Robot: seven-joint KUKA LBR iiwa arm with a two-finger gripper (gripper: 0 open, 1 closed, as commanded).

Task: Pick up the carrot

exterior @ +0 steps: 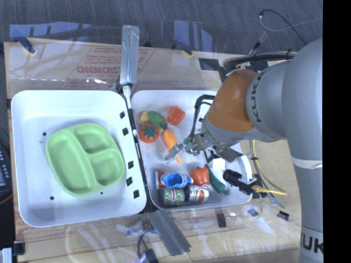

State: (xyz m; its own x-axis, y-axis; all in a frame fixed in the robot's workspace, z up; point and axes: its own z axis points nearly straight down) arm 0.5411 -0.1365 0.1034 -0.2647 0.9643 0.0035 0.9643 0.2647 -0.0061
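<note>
The carrot, a short orange piece, lies in the middle of the right bin. My gripper reaches in from the right and hangs low just below and to the right of the carrot, close to its lower end. Whether it touches the carrot is hard to tell. A small orange bit shows just under the gripper tip.
Around the carrot lie a red tomato, a green vegetable and an orange-red pepper. Along the bin's front sit a blue-and-white can, a dark can and a red piece. The left bin holds a green divided plate.
</note>
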